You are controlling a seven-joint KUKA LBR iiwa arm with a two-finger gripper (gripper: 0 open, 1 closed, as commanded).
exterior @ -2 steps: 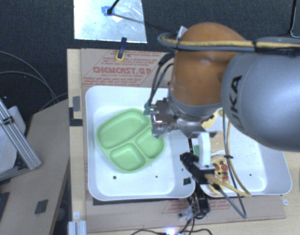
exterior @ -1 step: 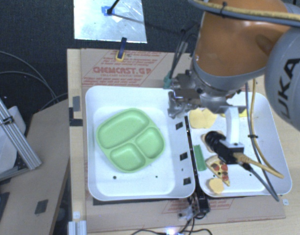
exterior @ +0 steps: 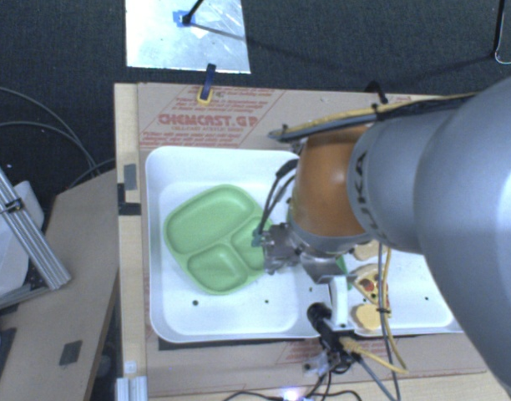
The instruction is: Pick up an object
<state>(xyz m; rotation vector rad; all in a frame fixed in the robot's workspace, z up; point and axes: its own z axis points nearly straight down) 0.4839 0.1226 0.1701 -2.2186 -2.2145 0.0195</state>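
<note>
A light green divided plate (exterior: 212, 236) lies in the left white bin (exterior: 168, 307), tilted toward the bin's middle. My arm, grey with an orange band (exterior: 326, 190), reaches in from the right and hangs over the seam between the two bins. The gripper's (exterior: 272, 253) dark wrist hardware sits right at the plate's right edge. In the right bin (exterior: 431, 307), small yellow, red and green objects (exterior: 368, 289) peek out from under the arm; most of them are covered.
Cables (exterior: 339, 349) trail down from the wrist over the front rim of the bins. A cardboard sheet (exterior: 209, 119) lies behind the bins, and a shiny square plate (exterior: 187, 22) beyond it. An aluminium frame (exterior: 22, 224) stands at the left.
</note>
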